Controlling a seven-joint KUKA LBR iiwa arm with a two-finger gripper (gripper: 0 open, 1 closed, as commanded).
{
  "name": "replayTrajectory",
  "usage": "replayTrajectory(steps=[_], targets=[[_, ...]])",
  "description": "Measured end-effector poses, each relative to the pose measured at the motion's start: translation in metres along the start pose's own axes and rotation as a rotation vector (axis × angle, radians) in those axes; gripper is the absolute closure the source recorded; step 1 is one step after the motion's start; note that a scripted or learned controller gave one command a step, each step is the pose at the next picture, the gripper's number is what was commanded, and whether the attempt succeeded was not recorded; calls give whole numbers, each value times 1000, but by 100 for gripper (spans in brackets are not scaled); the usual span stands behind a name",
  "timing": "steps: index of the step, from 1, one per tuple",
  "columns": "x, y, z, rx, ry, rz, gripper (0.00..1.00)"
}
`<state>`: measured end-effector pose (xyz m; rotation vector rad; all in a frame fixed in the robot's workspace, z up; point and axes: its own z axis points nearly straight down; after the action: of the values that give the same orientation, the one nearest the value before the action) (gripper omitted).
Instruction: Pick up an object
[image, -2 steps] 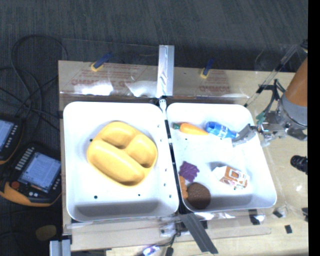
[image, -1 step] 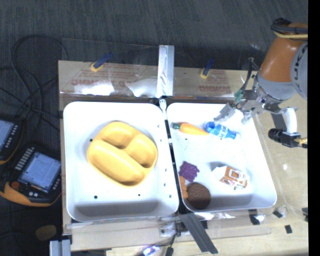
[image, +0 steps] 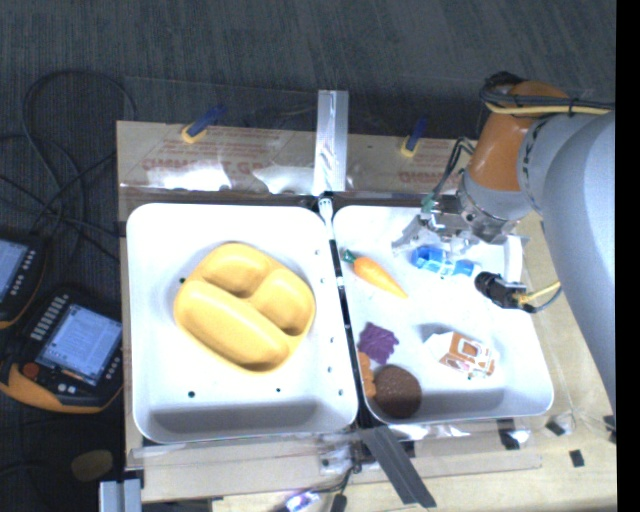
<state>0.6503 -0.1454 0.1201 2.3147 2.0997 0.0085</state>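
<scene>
- Two white bins sit side by side on my counter (image: 140, 150); the left bin (image: 160, 400) and the right bin (image: 530, 390) touch along a shared middle rim.
- My grey arm (image: 590, 210) comes in from the right, over the right bin's far right corner, its orange band (image: 500, 150) above the wrist.
- Yellow bread-like lump (image: 245, 305) fills the middle of the left bin, with bare white floor all round it.
- My gripper (image: 445, 235) hangs low over the far part of the right bin, just above a blue object (image: 440, 262); I cannot tell whether it is parted or closed, nor whether it touches the blue object.
- Brown ball (image: 397, 390) lies at the right bin's near left corner, close to the rim.
- Carrot (image: 377, 273) lies near the middle rim, its long axis slanting, green end toward the far left, tip toward the near right.
- White and orange packet (image: 465, 355) rests toward the near right, with open floor between it and the carrot.
- Purple piece (image: 377, 342) lies just beyond the ball.
</scene>
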Motion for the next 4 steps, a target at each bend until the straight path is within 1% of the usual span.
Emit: replayTrajectory(steps=[1,2,3,4], targets=[[34,-7,30,3,4,-85,0],[41,-31,30,1,-2,-219,0],[105,-19,-61,21,8,-426,0],[103,8,-61,21,8,-494,0]])
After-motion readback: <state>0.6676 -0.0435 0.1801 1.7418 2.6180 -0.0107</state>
